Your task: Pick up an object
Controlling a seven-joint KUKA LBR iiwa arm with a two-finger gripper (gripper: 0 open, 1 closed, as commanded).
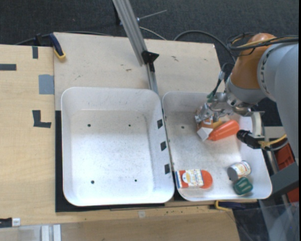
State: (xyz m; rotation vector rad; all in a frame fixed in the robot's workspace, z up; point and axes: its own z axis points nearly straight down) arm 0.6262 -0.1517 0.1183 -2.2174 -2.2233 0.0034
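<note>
While the grey arm's two-finger gripper [209, 115] sits low in the right-hand shallow white bin [183, 115], I can't tell how far its fingers are spread or whether anything is between them; the metal blurs into the clutter there. Just beside it lies the orange carrot-shaped toy [223, 130], touching a small orange-and-white block [204, 133].

My worry is that a closing grip here catches both pieces at once, or skates off the carrot's rounded side and just pushes it toward the bin's right wall. A black cable fitting [249, 138] hangs close over that same spot and could snag.

Room is tight on the arm's side, better toward the divider between the bins. The red-and-white flat packet [194, 178], the small grey-and-yellow can [239, 170] and the dark green round piece [243, 186] sit well apart along the near edge. The left white bin [110, 144] on the desk is open space.
</note>
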